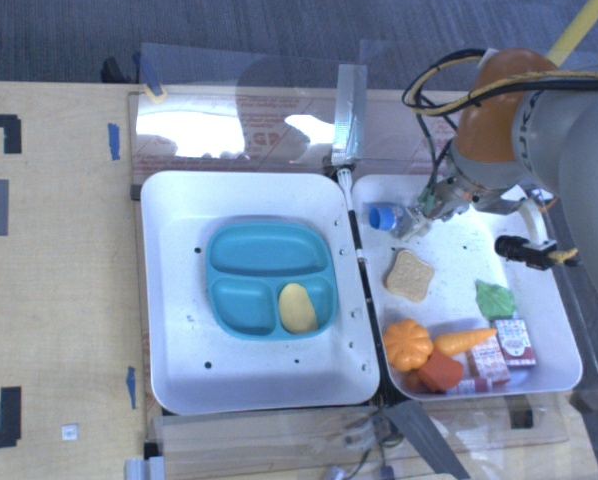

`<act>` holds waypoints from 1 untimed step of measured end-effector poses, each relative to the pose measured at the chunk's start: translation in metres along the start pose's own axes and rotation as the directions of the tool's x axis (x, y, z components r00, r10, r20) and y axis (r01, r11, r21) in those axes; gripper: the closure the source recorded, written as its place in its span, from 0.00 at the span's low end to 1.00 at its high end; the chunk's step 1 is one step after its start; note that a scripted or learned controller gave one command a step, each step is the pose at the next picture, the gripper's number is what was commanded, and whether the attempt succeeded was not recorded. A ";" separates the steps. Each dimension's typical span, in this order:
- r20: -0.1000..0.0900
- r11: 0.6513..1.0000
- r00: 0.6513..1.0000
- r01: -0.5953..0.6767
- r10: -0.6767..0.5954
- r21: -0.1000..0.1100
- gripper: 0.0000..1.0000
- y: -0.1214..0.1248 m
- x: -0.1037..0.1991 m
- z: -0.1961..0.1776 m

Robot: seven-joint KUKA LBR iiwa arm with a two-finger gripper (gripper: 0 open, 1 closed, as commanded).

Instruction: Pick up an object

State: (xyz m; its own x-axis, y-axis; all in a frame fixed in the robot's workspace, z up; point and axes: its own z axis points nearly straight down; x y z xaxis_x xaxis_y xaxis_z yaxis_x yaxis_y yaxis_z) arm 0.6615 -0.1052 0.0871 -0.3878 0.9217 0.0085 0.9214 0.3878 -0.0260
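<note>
My gripper [416,218] hangs low over the far left corner of the right bin [564,313]. A small blue object [382,217] lies just to its left, close to the gripper tip; I cannot see whether they touch. A slice of bread [409,275] lies a little nearer the front. Along the front of that bin sit an orange pumpkin [407,343], a carrot [464,341], a red block [441,373] and two small cartons [501,352]. A green piece [494,296] lies towards the right.
The left bin [169,298] holds a blue divided plate [241,258] with a yellow, egg-shaped item [297,308] in its front right compartment. A metal divider [347,128] stands behind the gap between the bins. The grey arm [569,158] covers the right bin's far right corner.
</note>
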 end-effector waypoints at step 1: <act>-0.004 0.995 0.995 -0.095 0.095 -0.002 0.00 0.001 0.002 0.000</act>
State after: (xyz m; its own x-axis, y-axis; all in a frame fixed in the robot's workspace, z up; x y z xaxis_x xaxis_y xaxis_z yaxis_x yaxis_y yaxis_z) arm 0.6615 -0.1028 0.0871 -0.2984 0.9544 0.0104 0.9540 0.2986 -0.0252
